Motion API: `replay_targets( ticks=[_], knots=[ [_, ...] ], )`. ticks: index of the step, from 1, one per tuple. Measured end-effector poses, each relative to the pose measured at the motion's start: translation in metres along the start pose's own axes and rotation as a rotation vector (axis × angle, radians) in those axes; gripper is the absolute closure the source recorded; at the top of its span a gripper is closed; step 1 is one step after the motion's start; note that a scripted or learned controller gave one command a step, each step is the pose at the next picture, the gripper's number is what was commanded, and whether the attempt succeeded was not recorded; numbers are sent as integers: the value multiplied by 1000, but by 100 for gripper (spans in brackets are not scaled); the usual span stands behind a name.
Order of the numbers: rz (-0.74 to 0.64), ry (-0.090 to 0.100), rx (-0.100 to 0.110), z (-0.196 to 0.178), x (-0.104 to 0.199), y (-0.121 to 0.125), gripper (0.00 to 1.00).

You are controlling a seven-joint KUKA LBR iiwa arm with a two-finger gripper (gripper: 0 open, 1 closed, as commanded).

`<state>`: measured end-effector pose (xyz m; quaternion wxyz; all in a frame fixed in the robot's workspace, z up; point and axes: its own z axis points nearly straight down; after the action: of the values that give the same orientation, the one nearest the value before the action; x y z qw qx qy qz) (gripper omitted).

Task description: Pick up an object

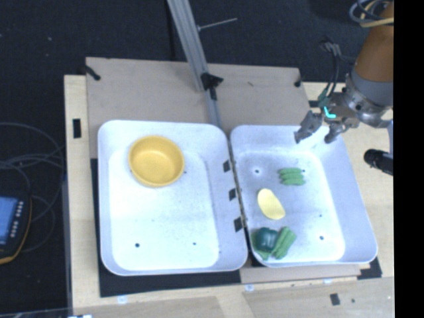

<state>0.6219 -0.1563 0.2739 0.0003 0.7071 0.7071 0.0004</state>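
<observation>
My gripper (319, 132) hangs over the far right corner of the right bin (344, 177), its two fingers spread open with nothing between them. Below it in that bin lie a small green pod-like piece (291, 175), a pale yellow lemon-shaped object (270, 204), and at the near left corner a dark green round object (265, 238) touching a green elongated vegetable (284, 242). A yellow bowl (156, 160) sits in the far left part of the left bin (165, 237). The gripper is nearest the small green piece, up and to its right.
A grey metal bar (191, 42) slants down from the top to the gap between the bins. The bins rest on a wooden bench (258, 91). A handheld pendant with a blue screen (12, 225) lies at the far left, with cables beside it.
</observation>
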Motion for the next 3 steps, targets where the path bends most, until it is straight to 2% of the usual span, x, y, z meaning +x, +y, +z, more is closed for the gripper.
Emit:
replay_targets(
  ticks=[1, 3],
  knots=[
    [0, 0, 0, 0, 0, 0, 0],
    [1, 0, 5, 121, 0, -9, 0]
  ],
)
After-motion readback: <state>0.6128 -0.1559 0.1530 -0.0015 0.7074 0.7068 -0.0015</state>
